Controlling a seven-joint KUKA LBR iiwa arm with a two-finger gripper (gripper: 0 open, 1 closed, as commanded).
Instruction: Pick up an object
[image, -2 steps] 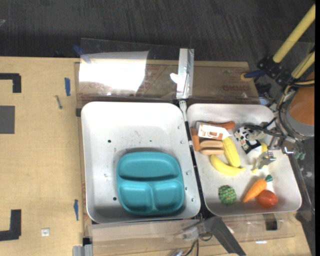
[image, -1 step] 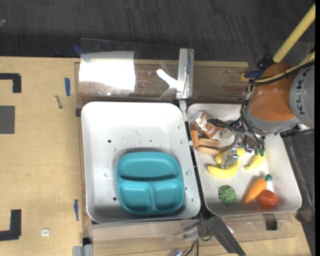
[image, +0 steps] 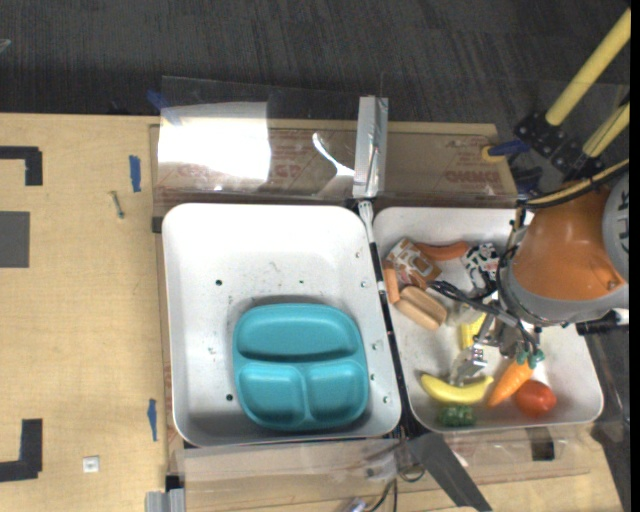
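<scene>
Orange-banded arm's fingers (image: 487, 352) hover above the banana (image: 455, 388), their spread unreadable.

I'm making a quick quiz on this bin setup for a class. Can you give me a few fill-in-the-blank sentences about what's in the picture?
1. The teal divided tray lies in the ____ bin in the camera view.
2. The toy banana lies in the right bin, and its colour is ____.
3. Next to the toy carrot, by the bin's near wall, sits a red ____.
4. The arm's band above the wrist is ____.

Missing words: left; yellow; tomato; orange
</scene>
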